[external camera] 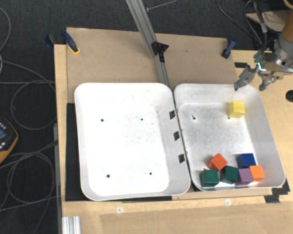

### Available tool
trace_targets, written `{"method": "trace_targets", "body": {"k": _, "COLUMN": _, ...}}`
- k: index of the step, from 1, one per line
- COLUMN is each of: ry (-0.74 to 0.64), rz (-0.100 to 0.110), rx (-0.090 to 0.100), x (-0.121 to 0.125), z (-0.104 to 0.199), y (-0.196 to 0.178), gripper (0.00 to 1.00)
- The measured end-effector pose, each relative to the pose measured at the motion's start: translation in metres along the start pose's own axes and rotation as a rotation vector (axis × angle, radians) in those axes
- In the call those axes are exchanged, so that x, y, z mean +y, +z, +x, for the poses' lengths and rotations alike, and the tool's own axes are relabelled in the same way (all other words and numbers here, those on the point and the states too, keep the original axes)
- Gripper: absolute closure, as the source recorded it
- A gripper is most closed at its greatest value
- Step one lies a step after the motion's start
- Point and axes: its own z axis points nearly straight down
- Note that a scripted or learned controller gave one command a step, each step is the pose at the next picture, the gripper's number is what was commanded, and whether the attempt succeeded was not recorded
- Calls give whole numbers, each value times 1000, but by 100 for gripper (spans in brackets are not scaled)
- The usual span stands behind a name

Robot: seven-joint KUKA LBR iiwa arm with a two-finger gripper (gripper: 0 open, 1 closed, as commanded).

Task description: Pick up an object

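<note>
A yellow cube [236, 108] lies alone near the back of the right bin [268, 130]. Along that bin's front edge huddle an orange-red cube [217, 161], two dark green cubes [210, 177] [231, 173], a blue cube [245, 160], a purple cube [245, 175] and an orange cube [257, 172]. My gripper [253, 81] hangs above the back right corner of the right bin, its two fingers spread open with nothing between them. It is up and to the right of the yellow cube, apart from it.
The left bin [88, 130] lies beside the right one. A slanted metal bar [146, 28] crosses the board behind the bins. Blue clamps [71, 43] [228, 48] hold the board's back corners. Cables trail over the floor on the left.
</note>
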Motion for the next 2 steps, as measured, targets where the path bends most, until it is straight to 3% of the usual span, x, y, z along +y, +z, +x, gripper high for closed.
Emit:
{"method": "trace_targets", "body": {"k": 1, "ry": -2, "rz": -4, "rx": -2, "x": 1, "z": 0, "y": -4, "gripper": 0}}
{"method": "trace_targets", "body": {"k": 2, "ry": -3, "rz": -1, "rx": -1, "x": 1, "z": 4, "y": 39, "gripper": 0}}
